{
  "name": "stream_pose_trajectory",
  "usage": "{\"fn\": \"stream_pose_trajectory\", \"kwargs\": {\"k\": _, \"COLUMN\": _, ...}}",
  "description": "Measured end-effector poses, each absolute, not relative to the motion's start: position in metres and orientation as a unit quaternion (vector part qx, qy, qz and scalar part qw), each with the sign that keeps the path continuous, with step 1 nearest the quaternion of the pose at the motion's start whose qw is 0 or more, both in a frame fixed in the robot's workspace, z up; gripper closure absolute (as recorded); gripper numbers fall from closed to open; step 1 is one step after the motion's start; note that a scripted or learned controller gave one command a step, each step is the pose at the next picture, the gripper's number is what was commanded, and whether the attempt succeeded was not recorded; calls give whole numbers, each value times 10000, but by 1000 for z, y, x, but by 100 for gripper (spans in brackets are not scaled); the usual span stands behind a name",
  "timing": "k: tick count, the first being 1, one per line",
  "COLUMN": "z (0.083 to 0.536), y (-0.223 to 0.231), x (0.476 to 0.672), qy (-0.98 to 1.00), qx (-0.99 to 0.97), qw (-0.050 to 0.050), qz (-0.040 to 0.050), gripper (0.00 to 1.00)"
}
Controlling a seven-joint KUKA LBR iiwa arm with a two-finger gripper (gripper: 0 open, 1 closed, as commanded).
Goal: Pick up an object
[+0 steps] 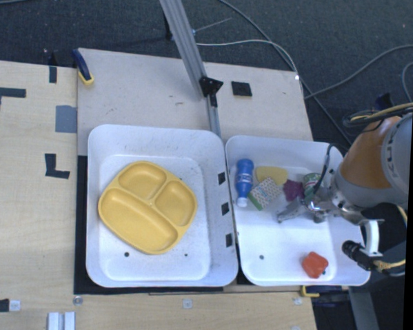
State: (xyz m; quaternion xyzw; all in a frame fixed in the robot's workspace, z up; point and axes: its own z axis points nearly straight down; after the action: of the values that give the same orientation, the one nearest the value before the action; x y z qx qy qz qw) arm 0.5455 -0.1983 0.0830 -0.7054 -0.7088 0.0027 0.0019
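No readable text anywhere from my cam: the blue bottle [243,181] has a white cap end and a label band, but it's too small to read, and the patterned packet [264,193] next to it shows print I can't make out.

Right bin [284,268] holds the pile. Bottle lies along the left wall, packet touching its right side, a yellow piece [272,175] just above the packet, a purple item [292,190] and a green-ish one [310,181] to the right of those. An orange-red block [314,264] sits alone near the bin's front right, well apart from the rest.

The gripper [290,212] is down inside the right bin, just below the purple item, fingers pointing left. They look close together w/ nothing between them, but at this res I can't tell for sure.

Arm body and its orange band [369,162] cover the bin's right wall and part of the green item.

Left bin [95,189] carries a yellow divided tray [148,206], three compartments. A metal pole [189,43] crosses the bench [148,89] behind the bins. Cables [335,78] on the dark floor.
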Motion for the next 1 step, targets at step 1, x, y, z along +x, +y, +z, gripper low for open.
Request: {"fn": "stream_pose_trajectory", "kwargs": {"k": 1, "z": 93, "y": -195, "x": 549, "qy": -7110, "qx": -7031, "qw": 0, "qz": 16, "gripper": 100}}
